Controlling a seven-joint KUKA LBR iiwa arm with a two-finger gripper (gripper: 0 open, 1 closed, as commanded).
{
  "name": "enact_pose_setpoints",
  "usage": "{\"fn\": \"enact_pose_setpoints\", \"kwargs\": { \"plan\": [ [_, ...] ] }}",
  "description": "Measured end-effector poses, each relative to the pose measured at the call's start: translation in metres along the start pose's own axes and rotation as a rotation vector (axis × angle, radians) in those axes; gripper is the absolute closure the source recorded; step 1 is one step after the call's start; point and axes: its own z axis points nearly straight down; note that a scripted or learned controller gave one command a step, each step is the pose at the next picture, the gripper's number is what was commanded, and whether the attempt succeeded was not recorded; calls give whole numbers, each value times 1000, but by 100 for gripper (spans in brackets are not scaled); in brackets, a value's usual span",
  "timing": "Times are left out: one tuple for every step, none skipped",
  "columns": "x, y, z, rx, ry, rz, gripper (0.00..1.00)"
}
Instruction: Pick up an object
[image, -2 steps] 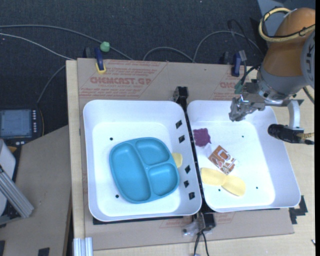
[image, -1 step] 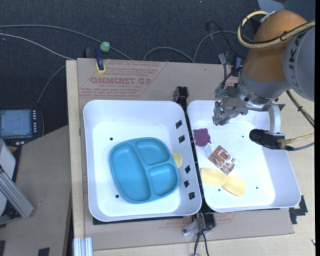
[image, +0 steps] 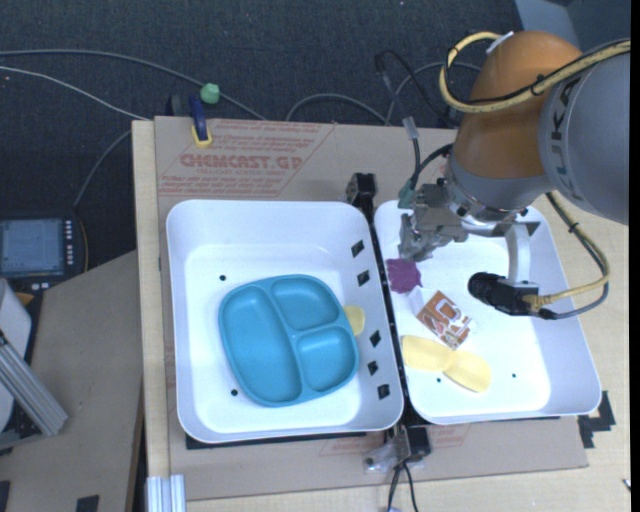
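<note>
My gripper (image: 412, 250) hangs over the left side of the right bin (image: 560, 385), near the divider between the bins. Just below its tips lies a small purple object (image: 403, 274). Whether the tips touch it I cannot make out. A brown and white packet (image: 444, 318) lies further toward the front. Two pale yellow pieces (image: 447, 364) rest near the bin's front left.
The left bin (image: 190, 235) holds a blue divided tray (image: 288, 338) with a small yellow piece (image: 354, 319) at its right edge. The arm's grey and orange body covers the right bin's back part. Cardboard lies behind the bins.
</note>
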Motion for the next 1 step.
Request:
{"fn": "enact_pose_setpoints", "kwargs": {
  "plan": [
    [37, -23, 5, 2, -1, 2, 100]
  ]
}}
